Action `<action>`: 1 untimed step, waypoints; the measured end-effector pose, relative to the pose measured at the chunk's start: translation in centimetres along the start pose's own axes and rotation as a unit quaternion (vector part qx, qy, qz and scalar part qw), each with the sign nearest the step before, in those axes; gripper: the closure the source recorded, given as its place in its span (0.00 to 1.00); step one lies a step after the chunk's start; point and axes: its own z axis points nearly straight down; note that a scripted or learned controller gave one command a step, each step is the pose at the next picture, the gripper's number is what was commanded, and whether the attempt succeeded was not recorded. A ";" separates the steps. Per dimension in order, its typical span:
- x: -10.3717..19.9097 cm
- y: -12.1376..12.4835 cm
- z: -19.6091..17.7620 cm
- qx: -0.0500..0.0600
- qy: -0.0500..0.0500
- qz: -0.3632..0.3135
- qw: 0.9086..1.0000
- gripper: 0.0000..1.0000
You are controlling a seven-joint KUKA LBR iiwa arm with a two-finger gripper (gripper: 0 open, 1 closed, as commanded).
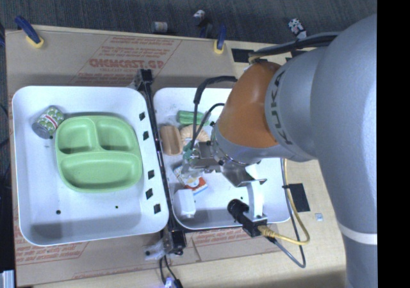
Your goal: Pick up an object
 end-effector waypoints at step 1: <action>-7.7 1.6 5.1 0.002 0.000 0.002 1.000 1.00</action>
